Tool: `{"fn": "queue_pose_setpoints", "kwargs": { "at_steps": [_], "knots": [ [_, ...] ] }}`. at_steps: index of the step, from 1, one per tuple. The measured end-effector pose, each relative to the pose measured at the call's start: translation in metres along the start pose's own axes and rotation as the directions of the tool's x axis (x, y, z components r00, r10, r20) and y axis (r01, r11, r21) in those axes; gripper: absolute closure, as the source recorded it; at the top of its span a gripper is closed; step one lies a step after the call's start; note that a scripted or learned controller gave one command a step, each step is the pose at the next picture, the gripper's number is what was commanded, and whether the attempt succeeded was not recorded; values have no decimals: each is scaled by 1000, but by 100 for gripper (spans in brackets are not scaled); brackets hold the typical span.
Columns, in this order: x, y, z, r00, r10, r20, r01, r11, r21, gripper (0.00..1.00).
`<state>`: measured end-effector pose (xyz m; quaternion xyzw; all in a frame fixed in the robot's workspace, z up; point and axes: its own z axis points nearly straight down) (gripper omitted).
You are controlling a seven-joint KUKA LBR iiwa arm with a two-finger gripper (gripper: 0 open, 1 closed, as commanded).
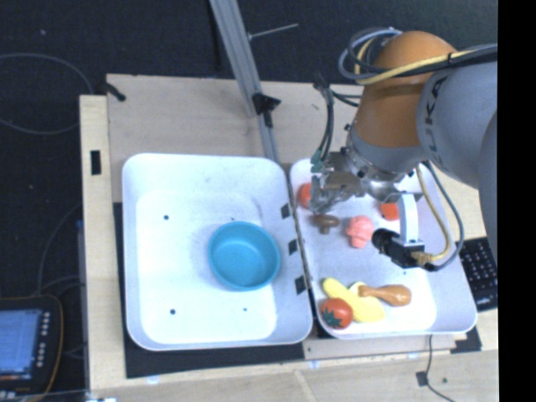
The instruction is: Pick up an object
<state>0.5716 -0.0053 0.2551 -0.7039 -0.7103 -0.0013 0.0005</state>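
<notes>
A pale wooden bench carries two shallow white bins side by side, left bin touching right bin mid-bench.

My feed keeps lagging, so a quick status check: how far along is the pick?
Done: the arm has reached into the right bin, with the gripper low at its upper-left corner over a small brown piece.

In hand: nothing visibly held.

Left: grasp and lift. The pink toy, drumstick, banana and tomato lie in the right bin; the blue bowl sits in the left bin.
</notes>
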Motion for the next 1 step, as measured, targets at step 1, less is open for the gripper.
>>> {"fn": "queue_pose_setpoints", "kwargs": {
  "at_steps": [1],
  "knots": [
    [50, 1, 2, 1000, 0, 1, 0, 1000, -1, 100]
  ]
}}
